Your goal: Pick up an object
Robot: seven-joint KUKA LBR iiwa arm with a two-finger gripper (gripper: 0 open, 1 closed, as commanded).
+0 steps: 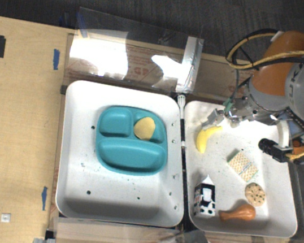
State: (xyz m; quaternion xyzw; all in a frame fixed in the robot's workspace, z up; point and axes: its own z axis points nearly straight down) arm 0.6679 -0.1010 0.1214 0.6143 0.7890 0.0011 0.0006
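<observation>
On the table, two white bins sit side by side. The left bin holds a teal divided plate, and a round yellow piece rests in the plate's upper right compartment. The right bin carries the loose things: a yellow banana near its far left corner, a patterned cracker-like square around the middle, a speckled round cookie toward the near right, an orange-brown drumstick shape along the near edge, and a small black-and-white carton at the near left corner. The grey arm with its orange band reaches in over the far edge of the right bin, and the jaws sit right at the upper tip of the banana, touching or just above it. Whether the jaws stand wide or narrow cannot be told from this slant, and nothing is plainly seen between them.
</observation>
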